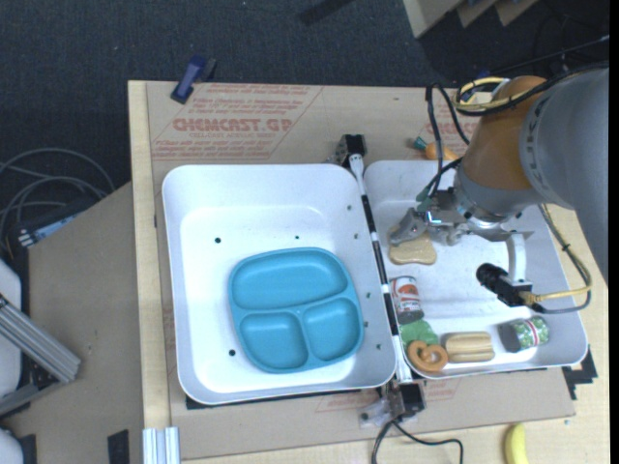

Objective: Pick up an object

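My gripper (418, 224) hangs low over the far left part of the right bin (551, 259). It sits just above a tan, bread-like piece (414, 252) and looks close to or touching its top edge. Along the bin's left wall lies a small can with a red and white label (405, 298). At the near edge of this bin lie a green leafy toy (419, 332), a brown ring-shaped pastry (427, 357), a hot dog bun (468, 347) and a green can (526, 333).
The left bin (193, 211) holds a blue divided plate (293, 307). A black clip (352, 148) sits at the far end of the divider between the bins. A blue object (192, 78) lies at the bench's far left corner.
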Controlling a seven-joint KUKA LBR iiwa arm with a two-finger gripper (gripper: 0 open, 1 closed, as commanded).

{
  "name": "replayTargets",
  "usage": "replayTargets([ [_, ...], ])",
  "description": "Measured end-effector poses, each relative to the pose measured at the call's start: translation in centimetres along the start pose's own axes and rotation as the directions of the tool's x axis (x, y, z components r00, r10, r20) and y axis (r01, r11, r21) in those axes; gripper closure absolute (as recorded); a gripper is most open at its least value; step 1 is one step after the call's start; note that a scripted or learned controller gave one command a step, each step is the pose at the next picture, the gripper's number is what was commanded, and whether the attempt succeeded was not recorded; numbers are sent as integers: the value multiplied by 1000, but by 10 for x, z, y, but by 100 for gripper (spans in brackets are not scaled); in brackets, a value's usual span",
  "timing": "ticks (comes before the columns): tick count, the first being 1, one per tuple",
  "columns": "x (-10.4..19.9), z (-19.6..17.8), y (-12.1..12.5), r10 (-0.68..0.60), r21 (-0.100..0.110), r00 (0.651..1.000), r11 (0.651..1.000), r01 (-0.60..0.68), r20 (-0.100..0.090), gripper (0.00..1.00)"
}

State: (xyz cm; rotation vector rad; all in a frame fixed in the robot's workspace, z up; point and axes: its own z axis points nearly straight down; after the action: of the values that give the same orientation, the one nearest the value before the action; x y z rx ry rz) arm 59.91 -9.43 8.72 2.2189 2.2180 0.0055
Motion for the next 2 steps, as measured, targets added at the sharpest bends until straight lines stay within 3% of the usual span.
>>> replayTargets([
  [2, -5, 1, 11, -1, 1, 1000, 1000, 1, -2, 0],
])
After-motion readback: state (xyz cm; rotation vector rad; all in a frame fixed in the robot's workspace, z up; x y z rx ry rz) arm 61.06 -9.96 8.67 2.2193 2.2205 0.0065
